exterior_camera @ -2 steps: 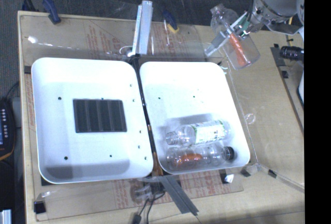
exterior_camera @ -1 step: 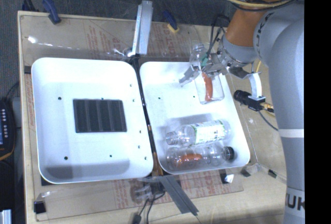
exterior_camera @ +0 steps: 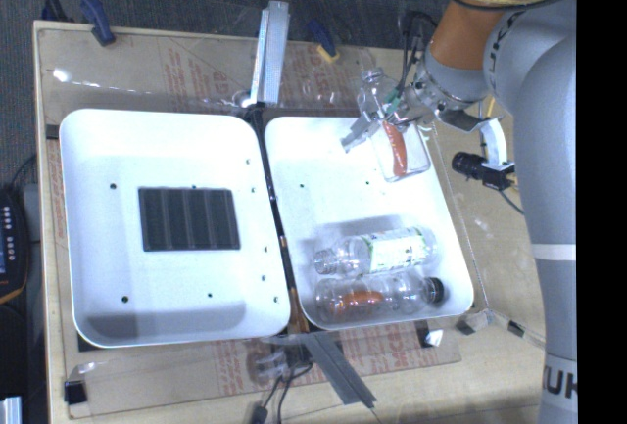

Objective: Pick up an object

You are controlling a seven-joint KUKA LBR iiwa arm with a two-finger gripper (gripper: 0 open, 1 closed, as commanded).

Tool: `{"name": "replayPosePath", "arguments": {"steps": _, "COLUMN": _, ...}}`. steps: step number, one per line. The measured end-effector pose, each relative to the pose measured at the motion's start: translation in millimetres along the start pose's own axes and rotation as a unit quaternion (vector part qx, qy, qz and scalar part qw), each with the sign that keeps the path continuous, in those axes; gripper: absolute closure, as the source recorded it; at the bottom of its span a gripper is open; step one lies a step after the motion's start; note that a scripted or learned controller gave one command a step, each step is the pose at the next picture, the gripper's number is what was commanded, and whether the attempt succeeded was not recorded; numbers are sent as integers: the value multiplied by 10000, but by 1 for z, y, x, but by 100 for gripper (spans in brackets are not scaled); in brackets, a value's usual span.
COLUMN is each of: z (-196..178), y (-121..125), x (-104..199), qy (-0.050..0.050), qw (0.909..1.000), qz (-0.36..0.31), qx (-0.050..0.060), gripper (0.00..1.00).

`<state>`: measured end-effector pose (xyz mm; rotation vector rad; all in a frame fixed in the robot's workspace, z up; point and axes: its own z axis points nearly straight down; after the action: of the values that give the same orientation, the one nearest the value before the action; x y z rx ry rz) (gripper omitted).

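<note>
My gripper [exterior_camera: 377, 134] hangs over the back right corner of the right bin [exterior_camera: 323, 179]. Right against it, on its right side, is a clear plastic object with a red-orange piece in it [exterior_camera: 397, 150], tilted near the bin's back wall. Whether this object rests on the bin or is lifted I cannot tell. Two clear plastic bottles lie side by side at the near end of the right bin: one with a green-and-white label [exterior_camera: 377, 252], and one with a dark cap and an orange patch [exterior_camera: 382, 295].
The left bin [exterior_camera: 98, 216] has a dark ribbed rectangle [exterior_camera: 188, 218] on its floor. A metal bar [exterior_camera: 268, 55] stands at the back between the bins. Blue clamps [exterior_camera: 96, 19] grip the bench's far edge. The grey arm [exterior_camera: 534, 118] fills the right side.
</note>
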<state>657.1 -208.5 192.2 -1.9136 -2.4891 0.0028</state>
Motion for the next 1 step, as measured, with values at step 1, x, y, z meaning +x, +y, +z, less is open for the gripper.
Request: {"name": "replayPosePath", "arguments": {"steps": 1, "z": 31, "y": -85, "x": 21, "qy": 14, "qw": 9888, "qz": -1494, "qx": 13, "gripper": 0}}
